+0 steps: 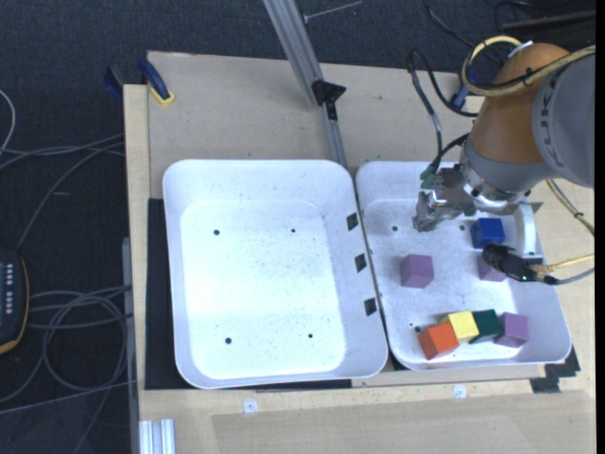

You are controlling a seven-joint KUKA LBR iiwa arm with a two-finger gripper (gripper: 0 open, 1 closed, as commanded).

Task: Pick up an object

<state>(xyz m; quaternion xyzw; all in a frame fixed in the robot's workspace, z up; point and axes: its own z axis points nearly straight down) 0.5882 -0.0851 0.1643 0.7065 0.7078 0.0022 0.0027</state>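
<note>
You have the left bin (pixel 189 253) bare; in the right bin (pixel 397 183) a purple cube (pixel 416 270) sits just below-left of the gripper (pixel 427 218), which holds nothing. Centre over the cube before descending.

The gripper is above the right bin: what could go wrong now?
1. The gripper hangs over bare floor of the right bin, so closing here may catch nothing.
2. The orange cube, yellow cube and green cube touch, so a grasp there could push neighbours.
</note>
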